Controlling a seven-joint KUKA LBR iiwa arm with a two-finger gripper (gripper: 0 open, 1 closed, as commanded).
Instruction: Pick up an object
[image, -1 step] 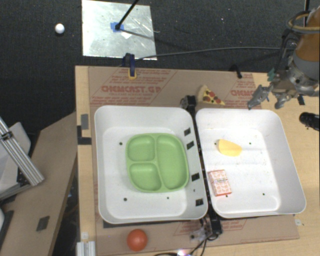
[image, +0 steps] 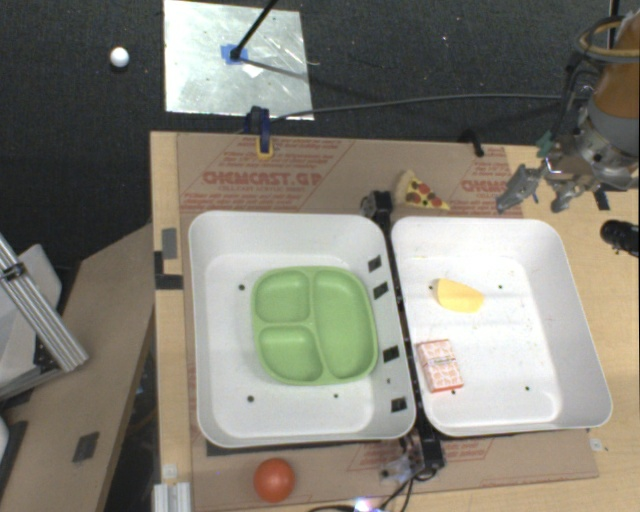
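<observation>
Two white bins, one green tray, one yellow wedge, one red-patterned box, one pizza slice, one orange ball.

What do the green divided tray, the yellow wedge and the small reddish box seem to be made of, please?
The green divided tray looks like moulded plastic with a matte finish: even colour and rounded compartment walls. The yellow wedge seems to be smooth plastic or foam, likely toy cheese; its uniform colour leaves this open. The small reddish box looks like printed cardboard, judging by its flat faces and patterned surface.

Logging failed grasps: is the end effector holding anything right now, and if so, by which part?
Nothing is held. The end effector hangs open above the right bin's far edge, with nothing between its fingers; the yellow piece and the red box lie in the bin.
</observation>
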